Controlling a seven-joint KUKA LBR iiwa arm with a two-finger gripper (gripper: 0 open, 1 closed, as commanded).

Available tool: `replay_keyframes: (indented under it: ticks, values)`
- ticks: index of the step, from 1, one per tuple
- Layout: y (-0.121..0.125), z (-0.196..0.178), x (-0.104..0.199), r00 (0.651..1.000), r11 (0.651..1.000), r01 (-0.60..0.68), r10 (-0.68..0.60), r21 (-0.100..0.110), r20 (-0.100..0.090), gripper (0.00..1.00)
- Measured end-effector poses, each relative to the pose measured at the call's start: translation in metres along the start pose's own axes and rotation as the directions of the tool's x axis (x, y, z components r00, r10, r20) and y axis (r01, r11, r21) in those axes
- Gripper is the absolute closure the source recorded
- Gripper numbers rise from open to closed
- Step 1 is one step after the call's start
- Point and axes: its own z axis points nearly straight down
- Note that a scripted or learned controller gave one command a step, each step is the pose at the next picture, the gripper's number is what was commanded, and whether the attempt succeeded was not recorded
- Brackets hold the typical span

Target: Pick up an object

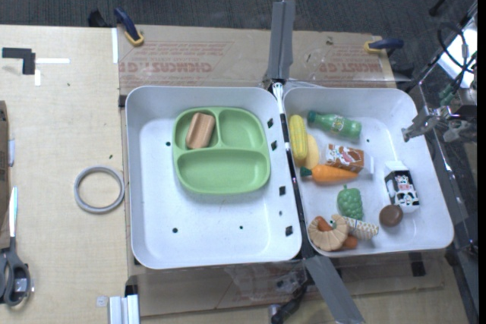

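My claw (414, 130), its state impossible to tell, hovers over the right bin's (380, 99) far edge near the green toy bottle (335, 123), likely light, hard and slippery, best pinched across its round middle.

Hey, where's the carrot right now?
The carrot lies in the right bin of the camera view, near the bin's left wall, just below the corn cob and above the green grapes.
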Motion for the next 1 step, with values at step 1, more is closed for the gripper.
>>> replay_keyframes:
  ticks: [1]
  values:
    - [-0.0438,0.0971,0.0394,0.958,0.958,-0.286,0.286,0.002,-0.001,0.00]
